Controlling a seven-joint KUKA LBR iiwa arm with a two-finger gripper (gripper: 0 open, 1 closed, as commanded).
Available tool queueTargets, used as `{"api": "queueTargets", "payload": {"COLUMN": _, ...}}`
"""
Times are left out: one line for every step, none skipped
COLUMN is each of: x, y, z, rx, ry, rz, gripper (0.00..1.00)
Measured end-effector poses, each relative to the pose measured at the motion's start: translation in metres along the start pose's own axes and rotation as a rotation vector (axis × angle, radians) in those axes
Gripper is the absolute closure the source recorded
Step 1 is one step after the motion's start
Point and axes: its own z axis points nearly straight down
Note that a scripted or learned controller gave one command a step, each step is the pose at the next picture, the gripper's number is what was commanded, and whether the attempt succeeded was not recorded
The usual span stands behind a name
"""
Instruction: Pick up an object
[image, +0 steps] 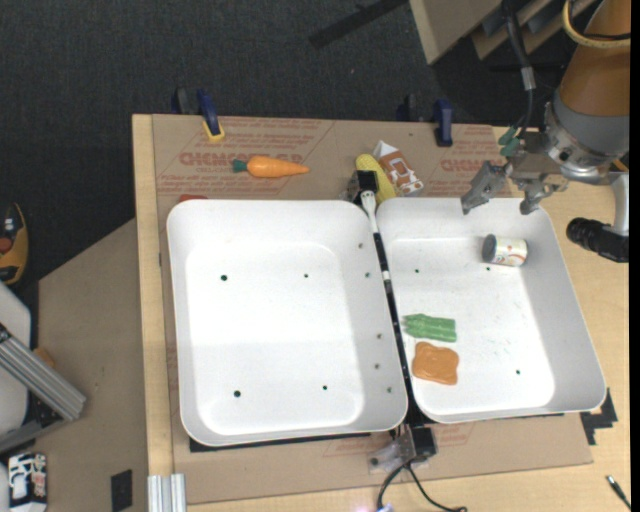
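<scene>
The grey two-finger gripper (506, 193) hung over the far edge of the right shallow white bin (560, 330), its jaws spread apart with nothing between them. The nearest candidate was a small white cylindrical container with a dark end cap (505, 250), lying on its side on the bin floor. It lay just toward the camera from the jaws, almost directly below them in the view. Its long axis ran roughly left to right, with the dark cap at the left. Judged from this layout, a short advance toward the camera and a descent would place the fingers astride it. Two other objects lay farther toward the near edge: a flat green ridged piece (430, 326) and, just beside it, an orange lumpy piece (436, 363).
</scene>
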Motion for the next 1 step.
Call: {"api": "queueTargets", "payload": {"x": 0.0001, "y": 0.0007, "z": -0.011, "rx": -0.004, "ry": -0.001, "rz": -0.001, "gripper": 1.0}}
